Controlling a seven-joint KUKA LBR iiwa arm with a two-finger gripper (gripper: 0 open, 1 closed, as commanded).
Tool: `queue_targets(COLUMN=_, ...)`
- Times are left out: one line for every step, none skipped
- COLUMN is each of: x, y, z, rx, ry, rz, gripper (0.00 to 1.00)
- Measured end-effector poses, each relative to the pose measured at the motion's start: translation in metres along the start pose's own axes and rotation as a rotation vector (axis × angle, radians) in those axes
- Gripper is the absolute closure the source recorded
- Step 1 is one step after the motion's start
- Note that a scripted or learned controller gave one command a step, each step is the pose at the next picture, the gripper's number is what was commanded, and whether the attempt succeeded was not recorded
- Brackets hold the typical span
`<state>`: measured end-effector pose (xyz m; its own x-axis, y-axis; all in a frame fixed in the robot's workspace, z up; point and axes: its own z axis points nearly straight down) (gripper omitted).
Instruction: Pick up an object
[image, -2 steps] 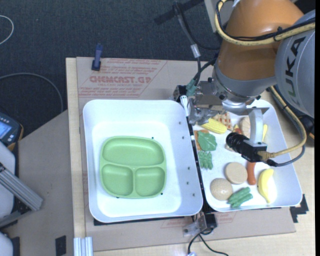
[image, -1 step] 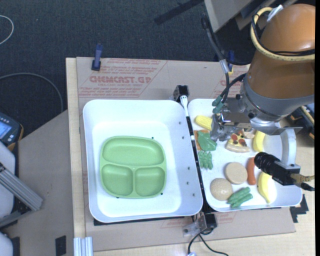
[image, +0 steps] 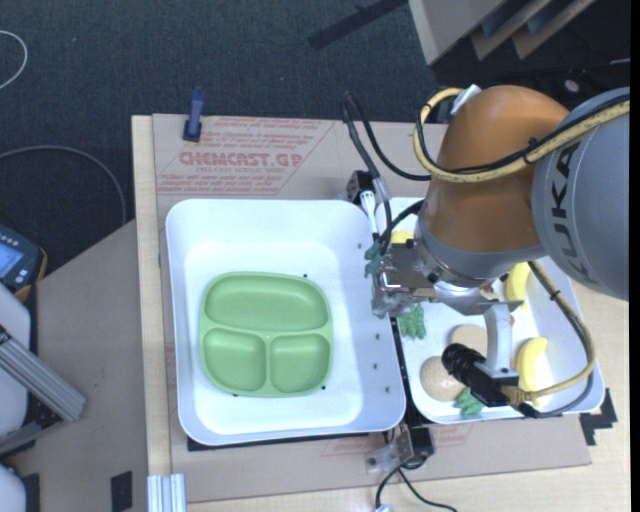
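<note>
Toy foods lie in the right bin (image: 432, 408): nearest are a green leafy bit (image: 468, 402), a beige round piece (image: 437, 378) and a yellow banana (image: 530, 361), with a green sprig (image: 411, 322) farther back. The gripper (image: 388, 287) hangs over that bin's left wall, just beyond the sprig; whether it is wide or narrow cannot be told. A green divided plate (image: 267, 333) sits in the left bin (image: 190, 300).
</note>
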<state>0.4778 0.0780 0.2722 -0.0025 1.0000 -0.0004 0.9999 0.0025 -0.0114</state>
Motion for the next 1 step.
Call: queue_targets(x=0.0247, y=0.0006, z=0.0417, rx=-0.003, ry=0.001, rz=0.000, gripper=1.00)
